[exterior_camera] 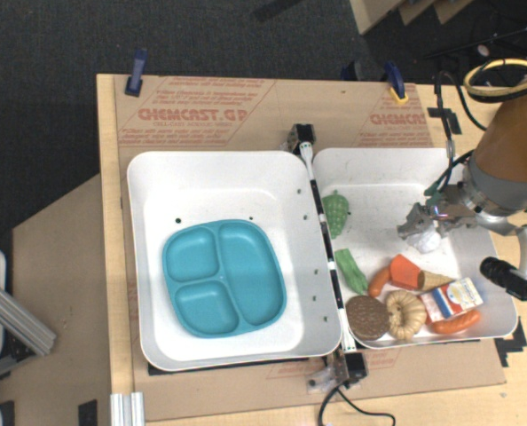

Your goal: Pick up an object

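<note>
A small white object [429,239] lay in the right bin [370,162], toward the 3 o'clock side, directly under the claw [426,223]. The claw sat low over it, apparently touching, but whether it was spread or pressed together could not be told from this slanted view; the object may or may not have been pinched. Judged step: the grasp attempt itself, at the bottom of the descent.

At 6 o'clock from the white object lay an orange wedge [405,272], with a cone-shaped piece [436,281] beside it. Farther toward 6 o'clock, along the bin's near wall: a brown round cookie [366,317], a bagel [405,313], a small carton [452,299]. At 9 o'clock from the claw, by the divider, a green leafy item [335,213] and a green pod [350,271].

The left bin [148,185] held a teal divided plate [224,276]. Both bins rested on the desk [113,131].

Next move likely called for closing firmly, then a straight lift clear of the orange wedge nearby.
</note>
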You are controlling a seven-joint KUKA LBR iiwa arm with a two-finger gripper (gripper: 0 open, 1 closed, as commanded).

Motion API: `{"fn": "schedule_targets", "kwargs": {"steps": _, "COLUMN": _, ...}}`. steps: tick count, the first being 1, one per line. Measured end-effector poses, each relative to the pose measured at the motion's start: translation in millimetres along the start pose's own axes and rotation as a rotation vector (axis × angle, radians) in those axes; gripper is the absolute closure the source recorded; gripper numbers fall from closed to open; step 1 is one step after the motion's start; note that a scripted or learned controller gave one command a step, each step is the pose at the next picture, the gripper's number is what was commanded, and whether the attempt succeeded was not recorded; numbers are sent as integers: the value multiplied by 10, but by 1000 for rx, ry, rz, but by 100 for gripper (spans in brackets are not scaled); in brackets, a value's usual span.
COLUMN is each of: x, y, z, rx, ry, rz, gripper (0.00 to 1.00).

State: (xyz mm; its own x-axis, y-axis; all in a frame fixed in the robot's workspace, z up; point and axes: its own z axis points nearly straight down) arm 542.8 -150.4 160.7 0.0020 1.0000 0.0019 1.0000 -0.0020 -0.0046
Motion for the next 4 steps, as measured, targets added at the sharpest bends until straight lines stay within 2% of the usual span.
{"fn": "schedule_targets", "kwargs": {"steps": 1, "x": -99, "y": 591, "z": -148, "rx": -11, "ry": -5, "rz": -4, "gripper": 100}}
{"fn": "schedule_targets", "kwargs": {"steps": 2, "x": 289, "y": 425, "z": -750, "rx": -11, "ry": -2, "rz": -6, "gripper": 100}}
{"fn": "schedule_targets", "kwargs": {"steps": 3, "x": 600, "y": 734, "z": -504, "rx": -7, "ry": -2, "rz": -6, "gripper": 100}}
{"fn": "schedule_targets", "kwargs": {"steps": 4, "x": 1137, "y": 621, "z": -642, "rx": -3, "ry": 0, "rz": -7, "gripper": 100}}
